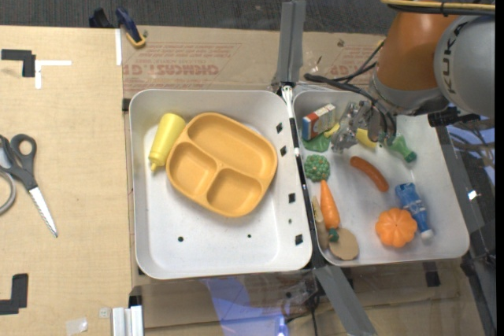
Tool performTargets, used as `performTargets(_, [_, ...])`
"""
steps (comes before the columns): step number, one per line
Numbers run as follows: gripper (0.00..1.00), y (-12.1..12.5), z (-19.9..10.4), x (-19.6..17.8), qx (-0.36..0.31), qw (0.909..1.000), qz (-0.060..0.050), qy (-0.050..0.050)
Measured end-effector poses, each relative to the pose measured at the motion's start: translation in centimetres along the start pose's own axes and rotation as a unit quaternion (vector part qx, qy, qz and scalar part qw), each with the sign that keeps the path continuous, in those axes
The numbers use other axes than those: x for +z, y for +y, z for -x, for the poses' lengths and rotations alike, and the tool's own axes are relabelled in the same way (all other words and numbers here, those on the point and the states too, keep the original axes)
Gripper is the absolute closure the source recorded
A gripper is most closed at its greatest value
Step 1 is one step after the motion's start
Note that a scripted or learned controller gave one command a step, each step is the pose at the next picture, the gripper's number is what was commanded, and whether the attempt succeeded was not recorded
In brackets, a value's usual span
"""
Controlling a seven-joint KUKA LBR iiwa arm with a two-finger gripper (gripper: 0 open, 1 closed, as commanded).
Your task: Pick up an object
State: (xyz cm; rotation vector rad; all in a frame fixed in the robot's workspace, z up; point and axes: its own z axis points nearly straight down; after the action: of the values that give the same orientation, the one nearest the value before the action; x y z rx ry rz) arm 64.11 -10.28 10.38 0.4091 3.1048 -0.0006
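Gripper (352, 131) hangs low over the far end of the right bin (441, 248); whether it grips anything, I cannot tell. Just beside it, toward the divider, stands a small red-and-white carton (319, 122). A sausage (369, 173) lies just nearer the camera than the gripper, with an orange (394, 227) and blue bottle (413, 204) beyond that. Well away, in the left bin (150, 248), sit a yellow divided plate (221, 163) and yellow bottle (165, 139).
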Motion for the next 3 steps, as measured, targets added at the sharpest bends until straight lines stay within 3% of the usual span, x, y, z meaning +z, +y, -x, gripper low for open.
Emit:
performTargets(1, [1.0,4.9,-1.5,-8.9,0.021,0.9998,0.0,0.002])
performTargets(2, [1.0,-0.1,-2.9,1.1,-0.07,0.9976,0.0,0.003])
performTargets(3, [1.0,-4.2,-2.8,-22.2,-0.075,0.9972,0.0,0.002])
